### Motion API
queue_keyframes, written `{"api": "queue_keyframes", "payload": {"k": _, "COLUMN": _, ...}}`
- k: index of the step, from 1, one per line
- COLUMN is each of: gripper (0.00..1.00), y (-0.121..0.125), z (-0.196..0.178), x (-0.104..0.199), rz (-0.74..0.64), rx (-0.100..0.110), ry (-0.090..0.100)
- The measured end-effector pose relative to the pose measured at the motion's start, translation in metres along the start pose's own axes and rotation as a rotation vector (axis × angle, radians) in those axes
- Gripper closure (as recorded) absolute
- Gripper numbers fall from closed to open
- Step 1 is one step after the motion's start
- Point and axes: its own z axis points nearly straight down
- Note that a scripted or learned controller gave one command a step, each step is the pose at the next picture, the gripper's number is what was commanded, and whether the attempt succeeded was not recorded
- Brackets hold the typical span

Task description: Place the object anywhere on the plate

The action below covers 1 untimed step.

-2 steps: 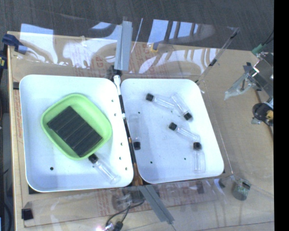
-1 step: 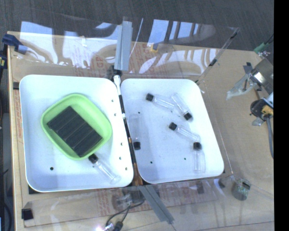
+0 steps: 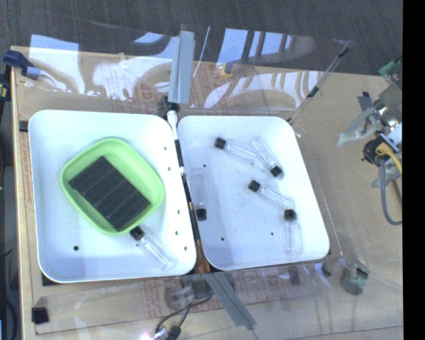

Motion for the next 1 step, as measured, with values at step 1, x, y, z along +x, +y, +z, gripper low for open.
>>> {"api": "queue_keyframes", "payload": {"k": 1, "gripper": 0.00, "y": -0.0003, "z": 0.0000, "x": 0.0003, "rz": 0.126, "rx": 0.001, "ry": 0.001}}
